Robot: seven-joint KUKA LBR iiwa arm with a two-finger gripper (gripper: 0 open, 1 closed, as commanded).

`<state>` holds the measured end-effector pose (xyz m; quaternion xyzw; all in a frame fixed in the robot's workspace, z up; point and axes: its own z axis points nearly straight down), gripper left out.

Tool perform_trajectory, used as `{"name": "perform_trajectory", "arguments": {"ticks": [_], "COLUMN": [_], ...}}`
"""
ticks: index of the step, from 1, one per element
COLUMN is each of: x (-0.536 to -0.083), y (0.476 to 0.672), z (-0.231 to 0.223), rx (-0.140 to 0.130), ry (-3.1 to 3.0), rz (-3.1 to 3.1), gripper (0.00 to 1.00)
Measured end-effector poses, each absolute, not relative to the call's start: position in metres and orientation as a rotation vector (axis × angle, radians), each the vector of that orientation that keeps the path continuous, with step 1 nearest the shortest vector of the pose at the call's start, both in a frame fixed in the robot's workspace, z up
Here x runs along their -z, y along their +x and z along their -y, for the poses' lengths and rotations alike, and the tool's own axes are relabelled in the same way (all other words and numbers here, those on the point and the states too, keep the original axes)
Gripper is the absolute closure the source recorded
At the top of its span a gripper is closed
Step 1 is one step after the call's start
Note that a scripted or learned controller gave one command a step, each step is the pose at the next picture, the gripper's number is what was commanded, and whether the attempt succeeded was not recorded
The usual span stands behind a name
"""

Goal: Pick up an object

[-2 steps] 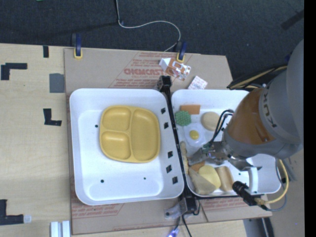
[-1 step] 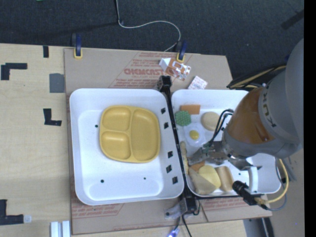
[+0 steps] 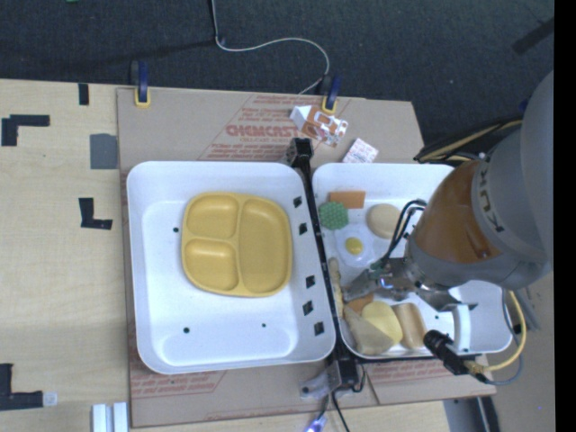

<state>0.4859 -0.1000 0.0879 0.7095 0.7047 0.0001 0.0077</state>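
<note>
Reaching into the right bin (image 3: 490,331) from the right, arm low; end effector (image 3: 378,282) over the near-left clutter, grip state impossible to tell. Pale yellow food pieces (image 3: 382,324) lie just beneath it. Yellow divided plate (image 3: 238,244) sits in the left bin (image 3: 153,331).

Wooden bench (image 3: 54,268), cardboard sheet (image 3: 261,120), two white bins (image 3: 144,241)

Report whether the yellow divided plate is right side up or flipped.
Right side up: the yellow divided plate shows its three recessed compartments facing upward in the left bin.
</note>
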Motion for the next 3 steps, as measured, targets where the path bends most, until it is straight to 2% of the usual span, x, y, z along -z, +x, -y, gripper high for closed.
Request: {"name": "perform_trajectory", "arguments": {"ticks": [1, 2, 3], "x": [-0.097, -0.096, -0.086], "y": [0.485, 0.485, 0.485], "z": [0.098, 0.098, 0.104], "rx": [-0.001, 0.002, 0.001], "ry": [2.221, 2.221, 2.22], "rz": [-2.211, -2.21, -2.211], "gripper": [1.0, 0.0, 0.0]}}
